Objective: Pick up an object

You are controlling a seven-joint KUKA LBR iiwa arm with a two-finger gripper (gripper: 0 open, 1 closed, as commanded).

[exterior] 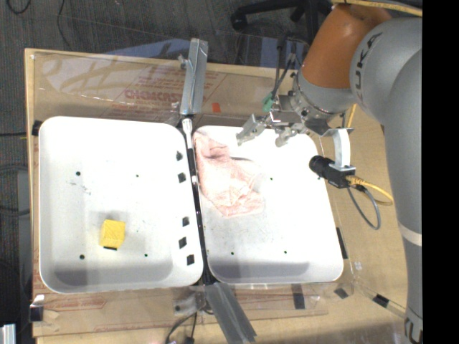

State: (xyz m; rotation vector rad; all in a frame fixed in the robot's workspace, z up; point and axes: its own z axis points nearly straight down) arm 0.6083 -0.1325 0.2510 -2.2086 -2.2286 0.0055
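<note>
A: Bins?
B: My right bin [301, 253] looks smooth white plastic, slightly glossy. The cloth [226, 178] is thin, pinkish, crumpled.
A: Yellow block [112, 233]?
B: Matt, spongy-looking. My wrist band [337, 45]: glossy orange.

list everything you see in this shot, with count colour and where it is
bins: 2, white, shallow, side by side on the bench
yellow block: 1, yellow, lower left part of the left bin
crumpled wrap: 1, pale pinkish, see-through, left half of the right bin, near the divider
metal bar: 1, grey, running up from the gap between the bins
bench: 1, tan, under both bins
office chair base: 1, black, on the floor at the top
arm: 1, grey with an orange band, entering from the right
gripper: 1, silver, open, above the top edge of the right bin, holding nothing
</note>
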